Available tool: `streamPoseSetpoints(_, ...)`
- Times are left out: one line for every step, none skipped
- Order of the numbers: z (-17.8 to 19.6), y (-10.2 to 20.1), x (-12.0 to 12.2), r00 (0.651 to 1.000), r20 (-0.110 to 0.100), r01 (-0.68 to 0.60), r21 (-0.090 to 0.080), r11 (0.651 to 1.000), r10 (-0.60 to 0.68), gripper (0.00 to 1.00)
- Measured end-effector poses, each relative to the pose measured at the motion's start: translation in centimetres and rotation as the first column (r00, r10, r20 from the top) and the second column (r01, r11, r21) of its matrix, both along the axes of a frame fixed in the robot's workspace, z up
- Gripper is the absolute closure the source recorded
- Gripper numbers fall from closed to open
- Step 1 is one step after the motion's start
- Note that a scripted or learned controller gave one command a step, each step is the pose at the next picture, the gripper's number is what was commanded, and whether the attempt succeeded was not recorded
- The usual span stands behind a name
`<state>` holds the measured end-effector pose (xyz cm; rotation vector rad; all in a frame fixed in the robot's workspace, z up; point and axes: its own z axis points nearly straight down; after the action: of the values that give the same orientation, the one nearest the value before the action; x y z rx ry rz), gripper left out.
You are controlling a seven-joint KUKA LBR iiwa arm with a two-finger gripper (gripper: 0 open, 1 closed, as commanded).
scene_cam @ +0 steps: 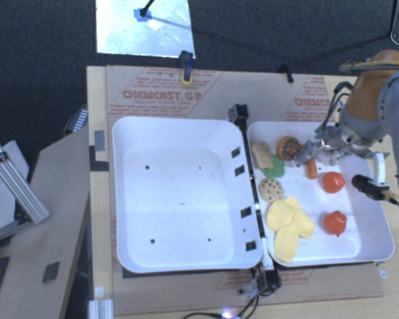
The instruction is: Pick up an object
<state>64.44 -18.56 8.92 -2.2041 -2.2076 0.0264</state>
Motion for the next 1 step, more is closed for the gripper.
streamPoseSetpoints(4.33,-2.29,-1.70,0.999,0.032,0.002,-0.007,1.000,-0.002,0.00)
